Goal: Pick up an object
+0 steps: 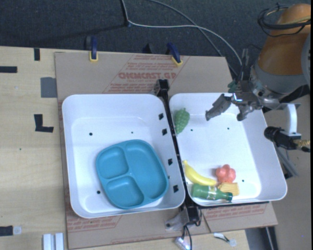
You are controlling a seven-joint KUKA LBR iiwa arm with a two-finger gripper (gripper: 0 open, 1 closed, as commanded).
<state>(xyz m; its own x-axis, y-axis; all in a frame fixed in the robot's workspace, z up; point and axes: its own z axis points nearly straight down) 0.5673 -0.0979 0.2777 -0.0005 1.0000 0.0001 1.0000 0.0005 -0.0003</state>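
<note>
My gripper hangs over the far part of the right bin, its two dark fingers spread open with nothing between them. A green leafy toy lies at that bin's far left, to the left of the gripper. Along the near edge lie a yellow banana, a red tomato-like toy, a green bottle and a small yellow piece, all well below the gripper.
The left bin holds a blue divided plate. A black divider joins the two bins. Cables run across the dark floor behind the bench. The arm's body and a white handle stand at the right.
</note>
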